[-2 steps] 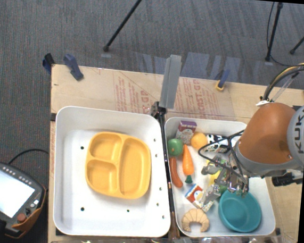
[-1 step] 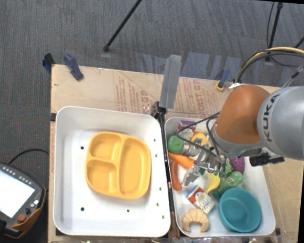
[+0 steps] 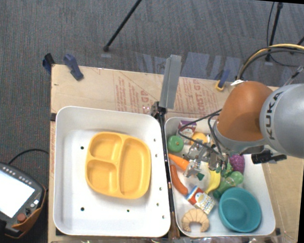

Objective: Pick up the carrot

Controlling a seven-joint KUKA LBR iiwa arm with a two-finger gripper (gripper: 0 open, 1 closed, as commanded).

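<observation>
Two white bins sit side by side on the bench. The left bin [image 3: 70, 137] holds one thing, a yellow divided tray [image 3: 119, 164] with three compartments. The right bin [image 3: 269, 209] is crowded.

The carrot [image 3: 178, 161] lies near the right bin's left wall, an orange wedge pointing left, with its right end running under the gripper [image 3: 201, 161]. Just below it lies one longer orange-red piece, a sausage [image 3: 178, 180] by the look of it, slanting down to the right.

The grey arm [image 3: 288, 118] with its orange band [image 3: 243, 116] reaches in from the right, and the gripper hangs low over the middle of the right bin, just beside the carrot's thick end. Whether it is spread or closed cannot be told (cables and metal parts clutter that spot), and nothing shows gripped in it.

Counted around it:
- one green apple [image 3: 175, 143]
- one yellow banana [image 3: 213, 181]
- one purple item [image 3: 237, 163]
- one teal bowl [image 3: 240, 209]
- one croissant [image 3: 196, 220]
- one small printed packet [image 3: 202, 199]

One handheld pendant [image 3: 5, 197] lies on the floor at the lower left.
</observation>
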